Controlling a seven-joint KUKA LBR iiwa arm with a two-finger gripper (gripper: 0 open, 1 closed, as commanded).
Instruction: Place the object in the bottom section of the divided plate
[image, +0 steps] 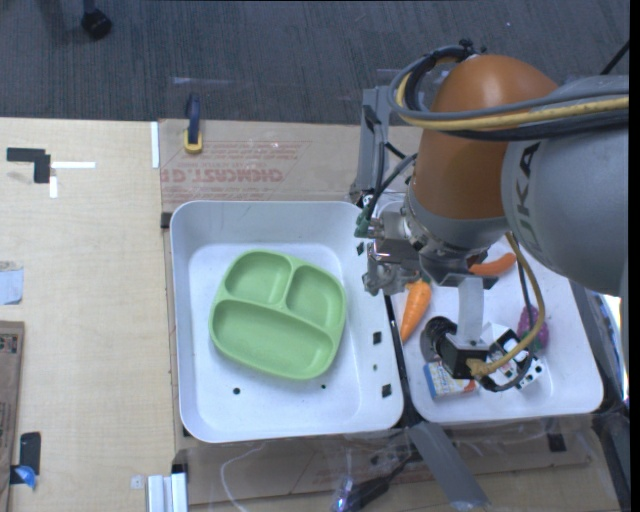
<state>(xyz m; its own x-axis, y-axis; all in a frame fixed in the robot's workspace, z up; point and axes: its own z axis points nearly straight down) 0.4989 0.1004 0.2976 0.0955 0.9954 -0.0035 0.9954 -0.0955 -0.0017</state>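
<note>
A light green divided plate (278, 314) lies in the left white bin (195, 400), with two small sections toward the back and one long section toward the front. My gripper (390, 268) hangs over the dividing wall between the bins, at the left edge of the right bin. An orange carrot (414, 307) sits just below and right of it, tip pointing down. The wrist hides the carrot's top, so whether it is gripped is unclear.
The right bin (580, 395) holds a second orange piece (494, 266), a purple item (528, 326), a small blue and white packet (441, 381) and a black and white item (523, 373). Cardboard (260, 165) lies behind the left bin.
</note>
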